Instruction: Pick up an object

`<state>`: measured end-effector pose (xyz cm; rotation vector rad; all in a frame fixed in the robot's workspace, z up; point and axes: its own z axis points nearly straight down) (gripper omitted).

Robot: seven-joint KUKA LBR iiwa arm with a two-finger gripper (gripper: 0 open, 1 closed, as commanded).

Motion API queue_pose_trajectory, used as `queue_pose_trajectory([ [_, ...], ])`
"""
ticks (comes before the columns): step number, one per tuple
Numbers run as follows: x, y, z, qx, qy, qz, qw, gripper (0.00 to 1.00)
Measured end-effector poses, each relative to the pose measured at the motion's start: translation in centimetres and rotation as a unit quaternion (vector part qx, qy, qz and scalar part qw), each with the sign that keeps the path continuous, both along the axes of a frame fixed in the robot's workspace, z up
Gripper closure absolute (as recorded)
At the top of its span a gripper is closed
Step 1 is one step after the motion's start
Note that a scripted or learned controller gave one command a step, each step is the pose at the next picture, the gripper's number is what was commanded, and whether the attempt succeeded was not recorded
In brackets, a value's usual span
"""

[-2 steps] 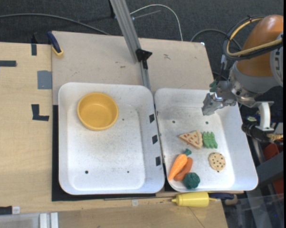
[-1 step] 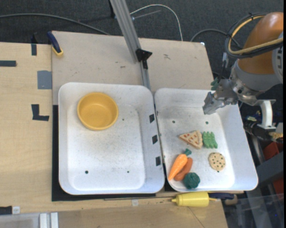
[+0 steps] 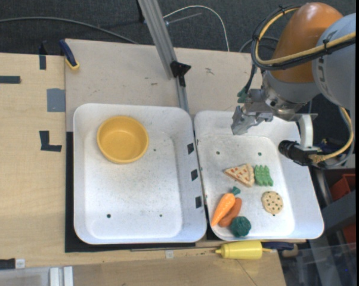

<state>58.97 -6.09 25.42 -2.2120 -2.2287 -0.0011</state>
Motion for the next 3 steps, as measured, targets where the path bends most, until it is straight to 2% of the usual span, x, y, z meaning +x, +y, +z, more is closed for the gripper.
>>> queue_pose_trajectory([
  [2,3.2,10.1,-1.3,-0.0005,0.000,0.000,1.0000,1.00],
  [3,6.6,15.3,-1.5,-0.0001,0.000,-0.001,1.0000,1.00],
])
